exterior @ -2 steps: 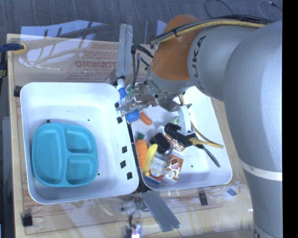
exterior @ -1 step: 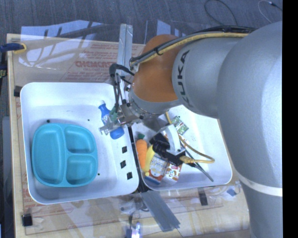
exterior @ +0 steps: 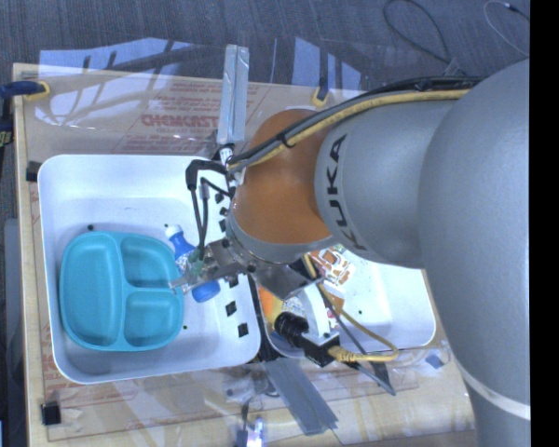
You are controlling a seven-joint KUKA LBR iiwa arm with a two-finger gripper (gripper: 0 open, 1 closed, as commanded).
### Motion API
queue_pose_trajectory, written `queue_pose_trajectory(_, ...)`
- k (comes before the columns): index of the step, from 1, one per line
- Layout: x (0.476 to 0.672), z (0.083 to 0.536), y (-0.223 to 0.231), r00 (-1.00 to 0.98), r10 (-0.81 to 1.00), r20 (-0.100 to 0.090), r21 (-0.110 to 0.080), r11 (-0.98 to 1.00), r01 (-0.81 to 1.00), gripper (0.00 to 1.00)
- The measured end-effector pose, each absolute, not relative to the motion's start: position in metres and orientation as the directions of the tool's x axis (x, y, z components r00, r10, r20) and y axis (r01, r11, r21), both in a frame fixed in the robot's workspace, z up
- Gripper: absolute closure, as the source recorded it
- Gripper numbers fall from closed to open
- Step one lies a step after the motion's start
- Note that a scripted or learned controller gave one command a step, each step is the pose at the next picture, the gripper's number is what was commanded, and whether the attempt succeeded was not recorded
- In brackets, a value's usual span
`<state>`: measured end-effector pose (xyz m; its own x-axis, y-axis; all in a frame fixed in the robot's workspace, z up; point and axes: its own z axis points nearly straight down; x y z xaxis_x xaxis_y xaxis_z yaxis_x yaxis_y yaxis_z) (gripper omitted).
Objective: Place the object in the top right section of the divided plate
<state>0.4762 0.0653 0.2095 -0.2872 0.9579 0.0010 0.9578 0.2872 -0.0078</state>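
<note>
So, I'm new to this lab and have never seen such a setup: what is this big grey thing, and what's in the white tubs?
The big grey shape is a robot arm, a KUKA, with an orange band above its wrist. One camera fixed above the bench looks down at a slant, and the arm reaches in from the right. The bench bears two shallow white bins. The left bin holds a light blue divided plate with three sections. The arm's end hangs just right of the plate, beside a small blue object. Whether the arm actually holds that object cannot be told. The right bin is mostly hidden under the arm.
</note>
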Motion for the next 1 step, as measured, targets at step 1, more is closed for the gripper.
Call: queue_pose_trajectory(1,0.4760,0.1884,0.0749,-0.267,0.964,0.001,-0.009,0.267,0.964,1.00)
